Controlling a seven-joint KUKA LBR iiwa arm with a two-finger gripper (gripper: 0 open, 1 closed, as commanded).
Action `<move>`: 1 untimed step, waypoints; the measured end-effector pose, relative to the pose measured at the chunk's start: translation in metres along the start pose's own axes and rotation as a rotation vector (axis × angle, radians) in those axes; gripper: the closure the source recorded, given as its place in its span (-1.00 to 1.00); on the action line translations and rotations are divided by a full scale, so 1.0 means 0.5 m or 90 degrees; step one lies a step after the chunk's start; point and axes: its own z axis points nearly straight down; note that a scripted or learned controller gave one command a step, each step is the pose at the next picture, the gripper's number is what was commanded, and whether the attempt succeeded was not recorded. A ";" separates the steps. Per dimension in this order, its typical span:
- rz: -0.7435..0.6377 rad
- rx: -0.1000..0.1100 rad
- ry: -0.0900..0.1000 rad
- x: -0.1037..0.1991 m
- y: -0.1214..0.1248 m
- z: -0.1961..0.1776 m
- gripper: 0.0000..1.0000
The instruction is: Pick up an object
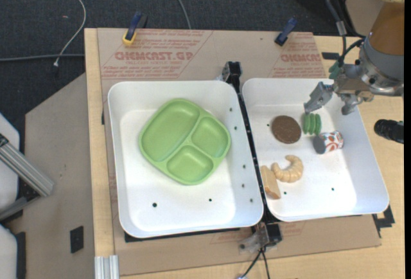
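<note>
Green toy pickle (312, 123) looks light, rigid, slick; we favour pinching across its middle. Gripper (332, 101) hovers above, fingers spread, empty.

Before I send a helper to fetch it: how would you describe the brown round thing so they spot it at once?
Look in the right bin, the one without the green tray. Near its upper middle lies the brown disc, just left of a small green piece. It is the only flat, dark, round thing there; the croissant below it is pale and curved.
</note>
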 end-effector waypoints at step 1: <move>-0.002 -0.008 -0.001 0.001 0.004 -0.013 -1.00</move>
